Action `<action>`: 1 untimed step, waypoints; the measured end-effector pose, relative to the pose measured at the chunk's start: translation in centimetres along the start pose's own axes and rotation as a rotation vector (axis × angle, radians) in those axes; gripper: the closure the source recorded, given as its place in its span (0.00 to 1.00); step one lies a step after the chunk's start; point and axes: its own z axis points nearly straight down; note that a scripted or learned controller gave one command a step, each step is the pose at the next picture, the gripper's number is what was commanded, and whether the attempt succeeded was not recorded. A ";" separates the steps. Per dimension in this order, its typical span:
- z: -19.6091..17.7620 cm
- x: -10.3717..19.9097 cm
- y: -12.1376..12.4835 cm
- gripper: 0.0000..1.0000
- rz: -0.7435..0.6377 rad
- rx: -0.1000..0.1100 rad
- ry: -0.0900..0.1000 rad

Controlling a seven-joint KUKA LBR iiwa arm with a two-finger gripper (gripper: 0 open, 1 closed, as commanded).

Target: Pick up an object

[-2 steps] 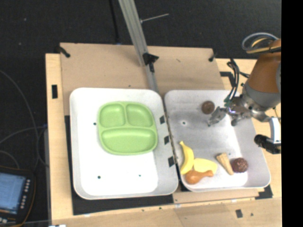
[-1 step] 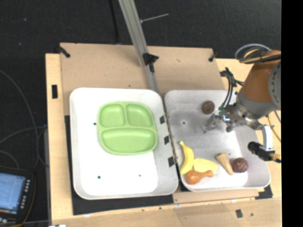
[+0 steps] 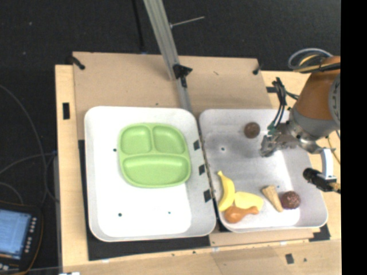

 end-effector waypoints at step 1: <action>-4.5 -0.4 -0.3 1.00 -0.001 -0.002 0.000</action>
